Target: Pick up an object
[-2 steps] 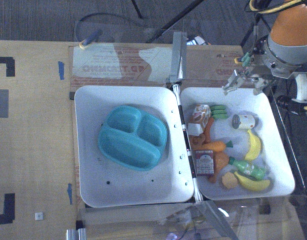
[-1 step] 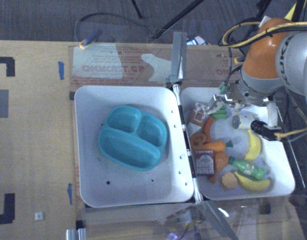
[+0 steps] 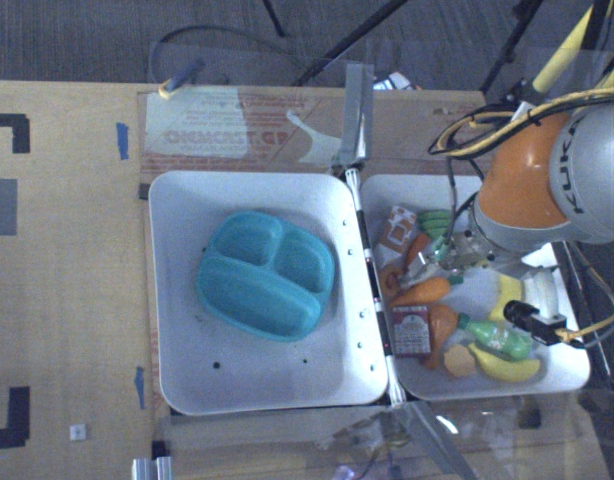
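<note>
Camera view from above has the grey arm with its orange band reaching in from the right over the right-hand white bin [image 3: 572, 373], its two-finger gripper [image 3: 457, 253] low among a heap of toy food. Nearest it is a long orange plastic carrot [image 3: 424, 290], lying just below and a little left of the tool, its long axis running left to right across the bin. How far the gripper is open I cannot tell (its tip is lost against the clutter), and nothing can be seen held in it. Crowding the carrot are a small red printed box [image 3: 411, 330], a green plastic bottle [image 3: 497, 335] and a yellow banana [image 3: 507, 366]. The left-hand white bin [image 3: 177, 368] holds a teal sectioned plate [image 3: 267, 274], well apart.
</note>
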You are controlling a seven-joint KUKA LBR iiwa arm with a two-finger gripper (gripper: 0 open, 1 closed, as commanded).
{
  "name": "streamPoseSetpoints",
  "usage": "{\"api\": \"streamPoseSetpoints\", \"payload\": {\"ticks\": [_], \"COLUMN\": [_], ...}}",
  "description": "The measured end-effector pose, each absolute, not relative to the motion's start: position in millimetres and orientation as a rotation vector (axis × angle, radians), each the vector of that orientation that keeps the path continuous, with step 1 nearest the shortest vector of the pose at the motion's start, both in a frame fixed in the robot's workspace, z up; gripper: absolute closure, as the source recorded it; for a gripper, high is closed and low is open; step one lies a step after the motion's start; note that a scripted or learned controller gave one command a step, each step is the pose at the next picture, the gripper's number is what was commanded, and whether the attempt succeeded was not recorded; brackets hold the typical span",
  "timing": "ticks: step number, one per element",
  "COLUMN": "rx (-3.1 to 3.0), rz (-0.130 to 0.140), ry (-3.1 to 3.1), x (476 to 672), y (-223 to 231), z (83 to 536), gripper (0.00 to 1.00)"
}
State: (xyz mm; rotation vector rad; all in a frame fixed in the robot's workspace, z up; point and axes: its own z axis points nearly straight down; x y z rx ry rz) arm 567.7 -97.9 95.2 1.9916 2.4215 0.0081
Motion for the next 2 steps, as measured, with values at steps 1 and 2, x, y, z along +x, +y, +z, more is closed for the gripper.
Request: {"api": "streamPoseSetpoints", "payload": {"ticks": [1, 2], "rx": [1.996, 2.046], "rz": [0.006, 0.001], "ry": [2.418, 2.383], "x": [566.9, 545.4], "y": [-99.5, -49.6], "z": [102.5, 239.6], "gripper": [1.00, 1.00]}}
